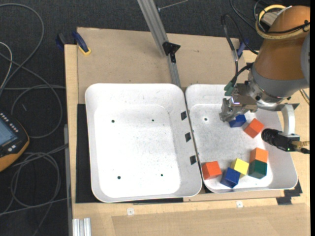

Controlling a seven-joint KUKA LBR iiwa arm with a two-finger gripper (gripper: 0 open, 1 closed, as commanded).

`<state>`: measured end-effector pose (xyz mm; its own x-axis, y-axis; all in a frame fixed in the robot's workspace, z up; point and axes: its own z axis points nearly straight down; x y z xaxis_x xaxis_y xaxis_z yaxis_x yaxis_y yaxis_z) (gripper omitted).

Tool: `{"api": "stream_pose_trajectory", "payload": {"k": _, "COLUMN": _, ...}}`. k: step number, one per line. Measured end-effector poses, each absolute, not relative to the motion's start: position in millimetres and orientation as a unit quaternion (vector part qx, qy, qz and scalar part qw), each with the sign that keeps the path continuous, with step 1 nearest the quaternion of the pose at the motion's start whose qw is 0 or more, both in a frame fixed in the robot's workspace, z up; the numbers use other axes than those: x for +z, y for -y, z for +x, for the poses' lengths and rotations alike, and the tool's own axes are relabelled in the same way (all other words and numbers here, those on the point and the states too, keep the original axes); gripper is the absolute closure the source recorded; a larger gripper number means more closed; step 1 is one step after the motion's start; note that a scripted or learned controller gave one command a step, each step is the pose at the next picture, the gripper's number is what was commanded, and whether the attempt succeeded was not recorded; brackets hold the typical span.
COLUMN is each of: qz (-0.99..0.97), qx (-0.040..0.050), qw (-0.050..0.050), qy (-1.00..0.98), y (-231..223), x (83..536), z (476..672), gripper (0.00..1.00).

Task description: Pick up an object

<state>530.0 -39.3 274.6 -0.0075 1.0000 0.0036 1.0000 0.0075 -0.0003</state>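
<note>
Gripper (231, 113) low in right bin (211, 102), over a blue block (237, 120) beside its fingertips (finger spread: cannot tell); block looks unlifted, so grasp and lift remain, I judge.

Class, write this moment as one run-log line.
end effector: over right bin, at blue block | grasp: unconfirmed | other blocks: along bin's near edge

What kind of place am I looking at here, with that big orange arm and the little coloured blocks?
Most likely a robotics lab test bench. A robot arm reaches over two white bins on a plywood bench, one holding coloured blocks, with loose cables on the floor.
</note>
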Motion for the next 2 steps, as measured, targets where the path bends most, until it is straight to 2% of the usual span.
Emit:
{"api": "stream_pose_trajectory", "payload": {"k": 1, "qz": -0.705, "qx": 0.0001, "qw": 0.002, "qy": 0.709, "y": -14.0, "x": 255.2, "z": 527.7, "gripper": 1.0}}
{"api": "stream_pose_trajectory", "payload": {"k": 2, "qz": -0.705, "qx": -0.0009, "qw": 0.001, "qy": 0.709, "y": -62.2, "x": 253.7, "z": 534.7, "gripper": 1.0}}
